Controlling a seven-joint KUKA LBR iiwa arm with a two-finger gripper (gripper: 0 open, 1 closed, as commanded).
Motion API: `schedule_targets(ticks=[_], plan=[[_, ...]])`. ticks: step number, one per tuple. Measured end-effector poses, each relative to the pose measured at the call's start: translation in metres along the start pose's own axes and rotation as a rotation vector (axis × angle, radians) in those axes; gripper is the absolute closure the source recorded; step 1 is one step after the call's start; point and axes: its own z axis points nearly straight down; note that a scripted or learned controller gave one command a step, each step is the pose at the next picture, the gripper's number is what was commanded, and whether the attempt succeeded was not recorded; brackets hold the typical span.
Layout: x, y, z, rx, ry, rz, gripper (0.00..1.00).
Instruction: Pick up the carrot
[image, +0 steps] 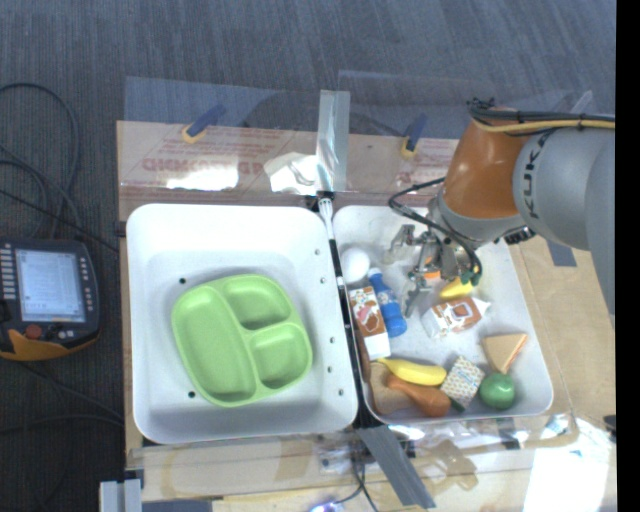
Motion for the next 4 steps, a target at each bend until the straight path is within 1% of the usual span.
schedule_targets(ticks=[1,2,3,4], plan=[[-0.003,0.001,-0.013,0.002,-0.011,0.001,1.0],[-0.016,0.023,-0.109,-0.013,0.005,-0.294,1.0],[0.027,-0.002,-0.041,-0.015,0.002,-0.723,1.0],[0.012,-0.001,-0.164,-0.011,-0.005,-0.802,1.0]])
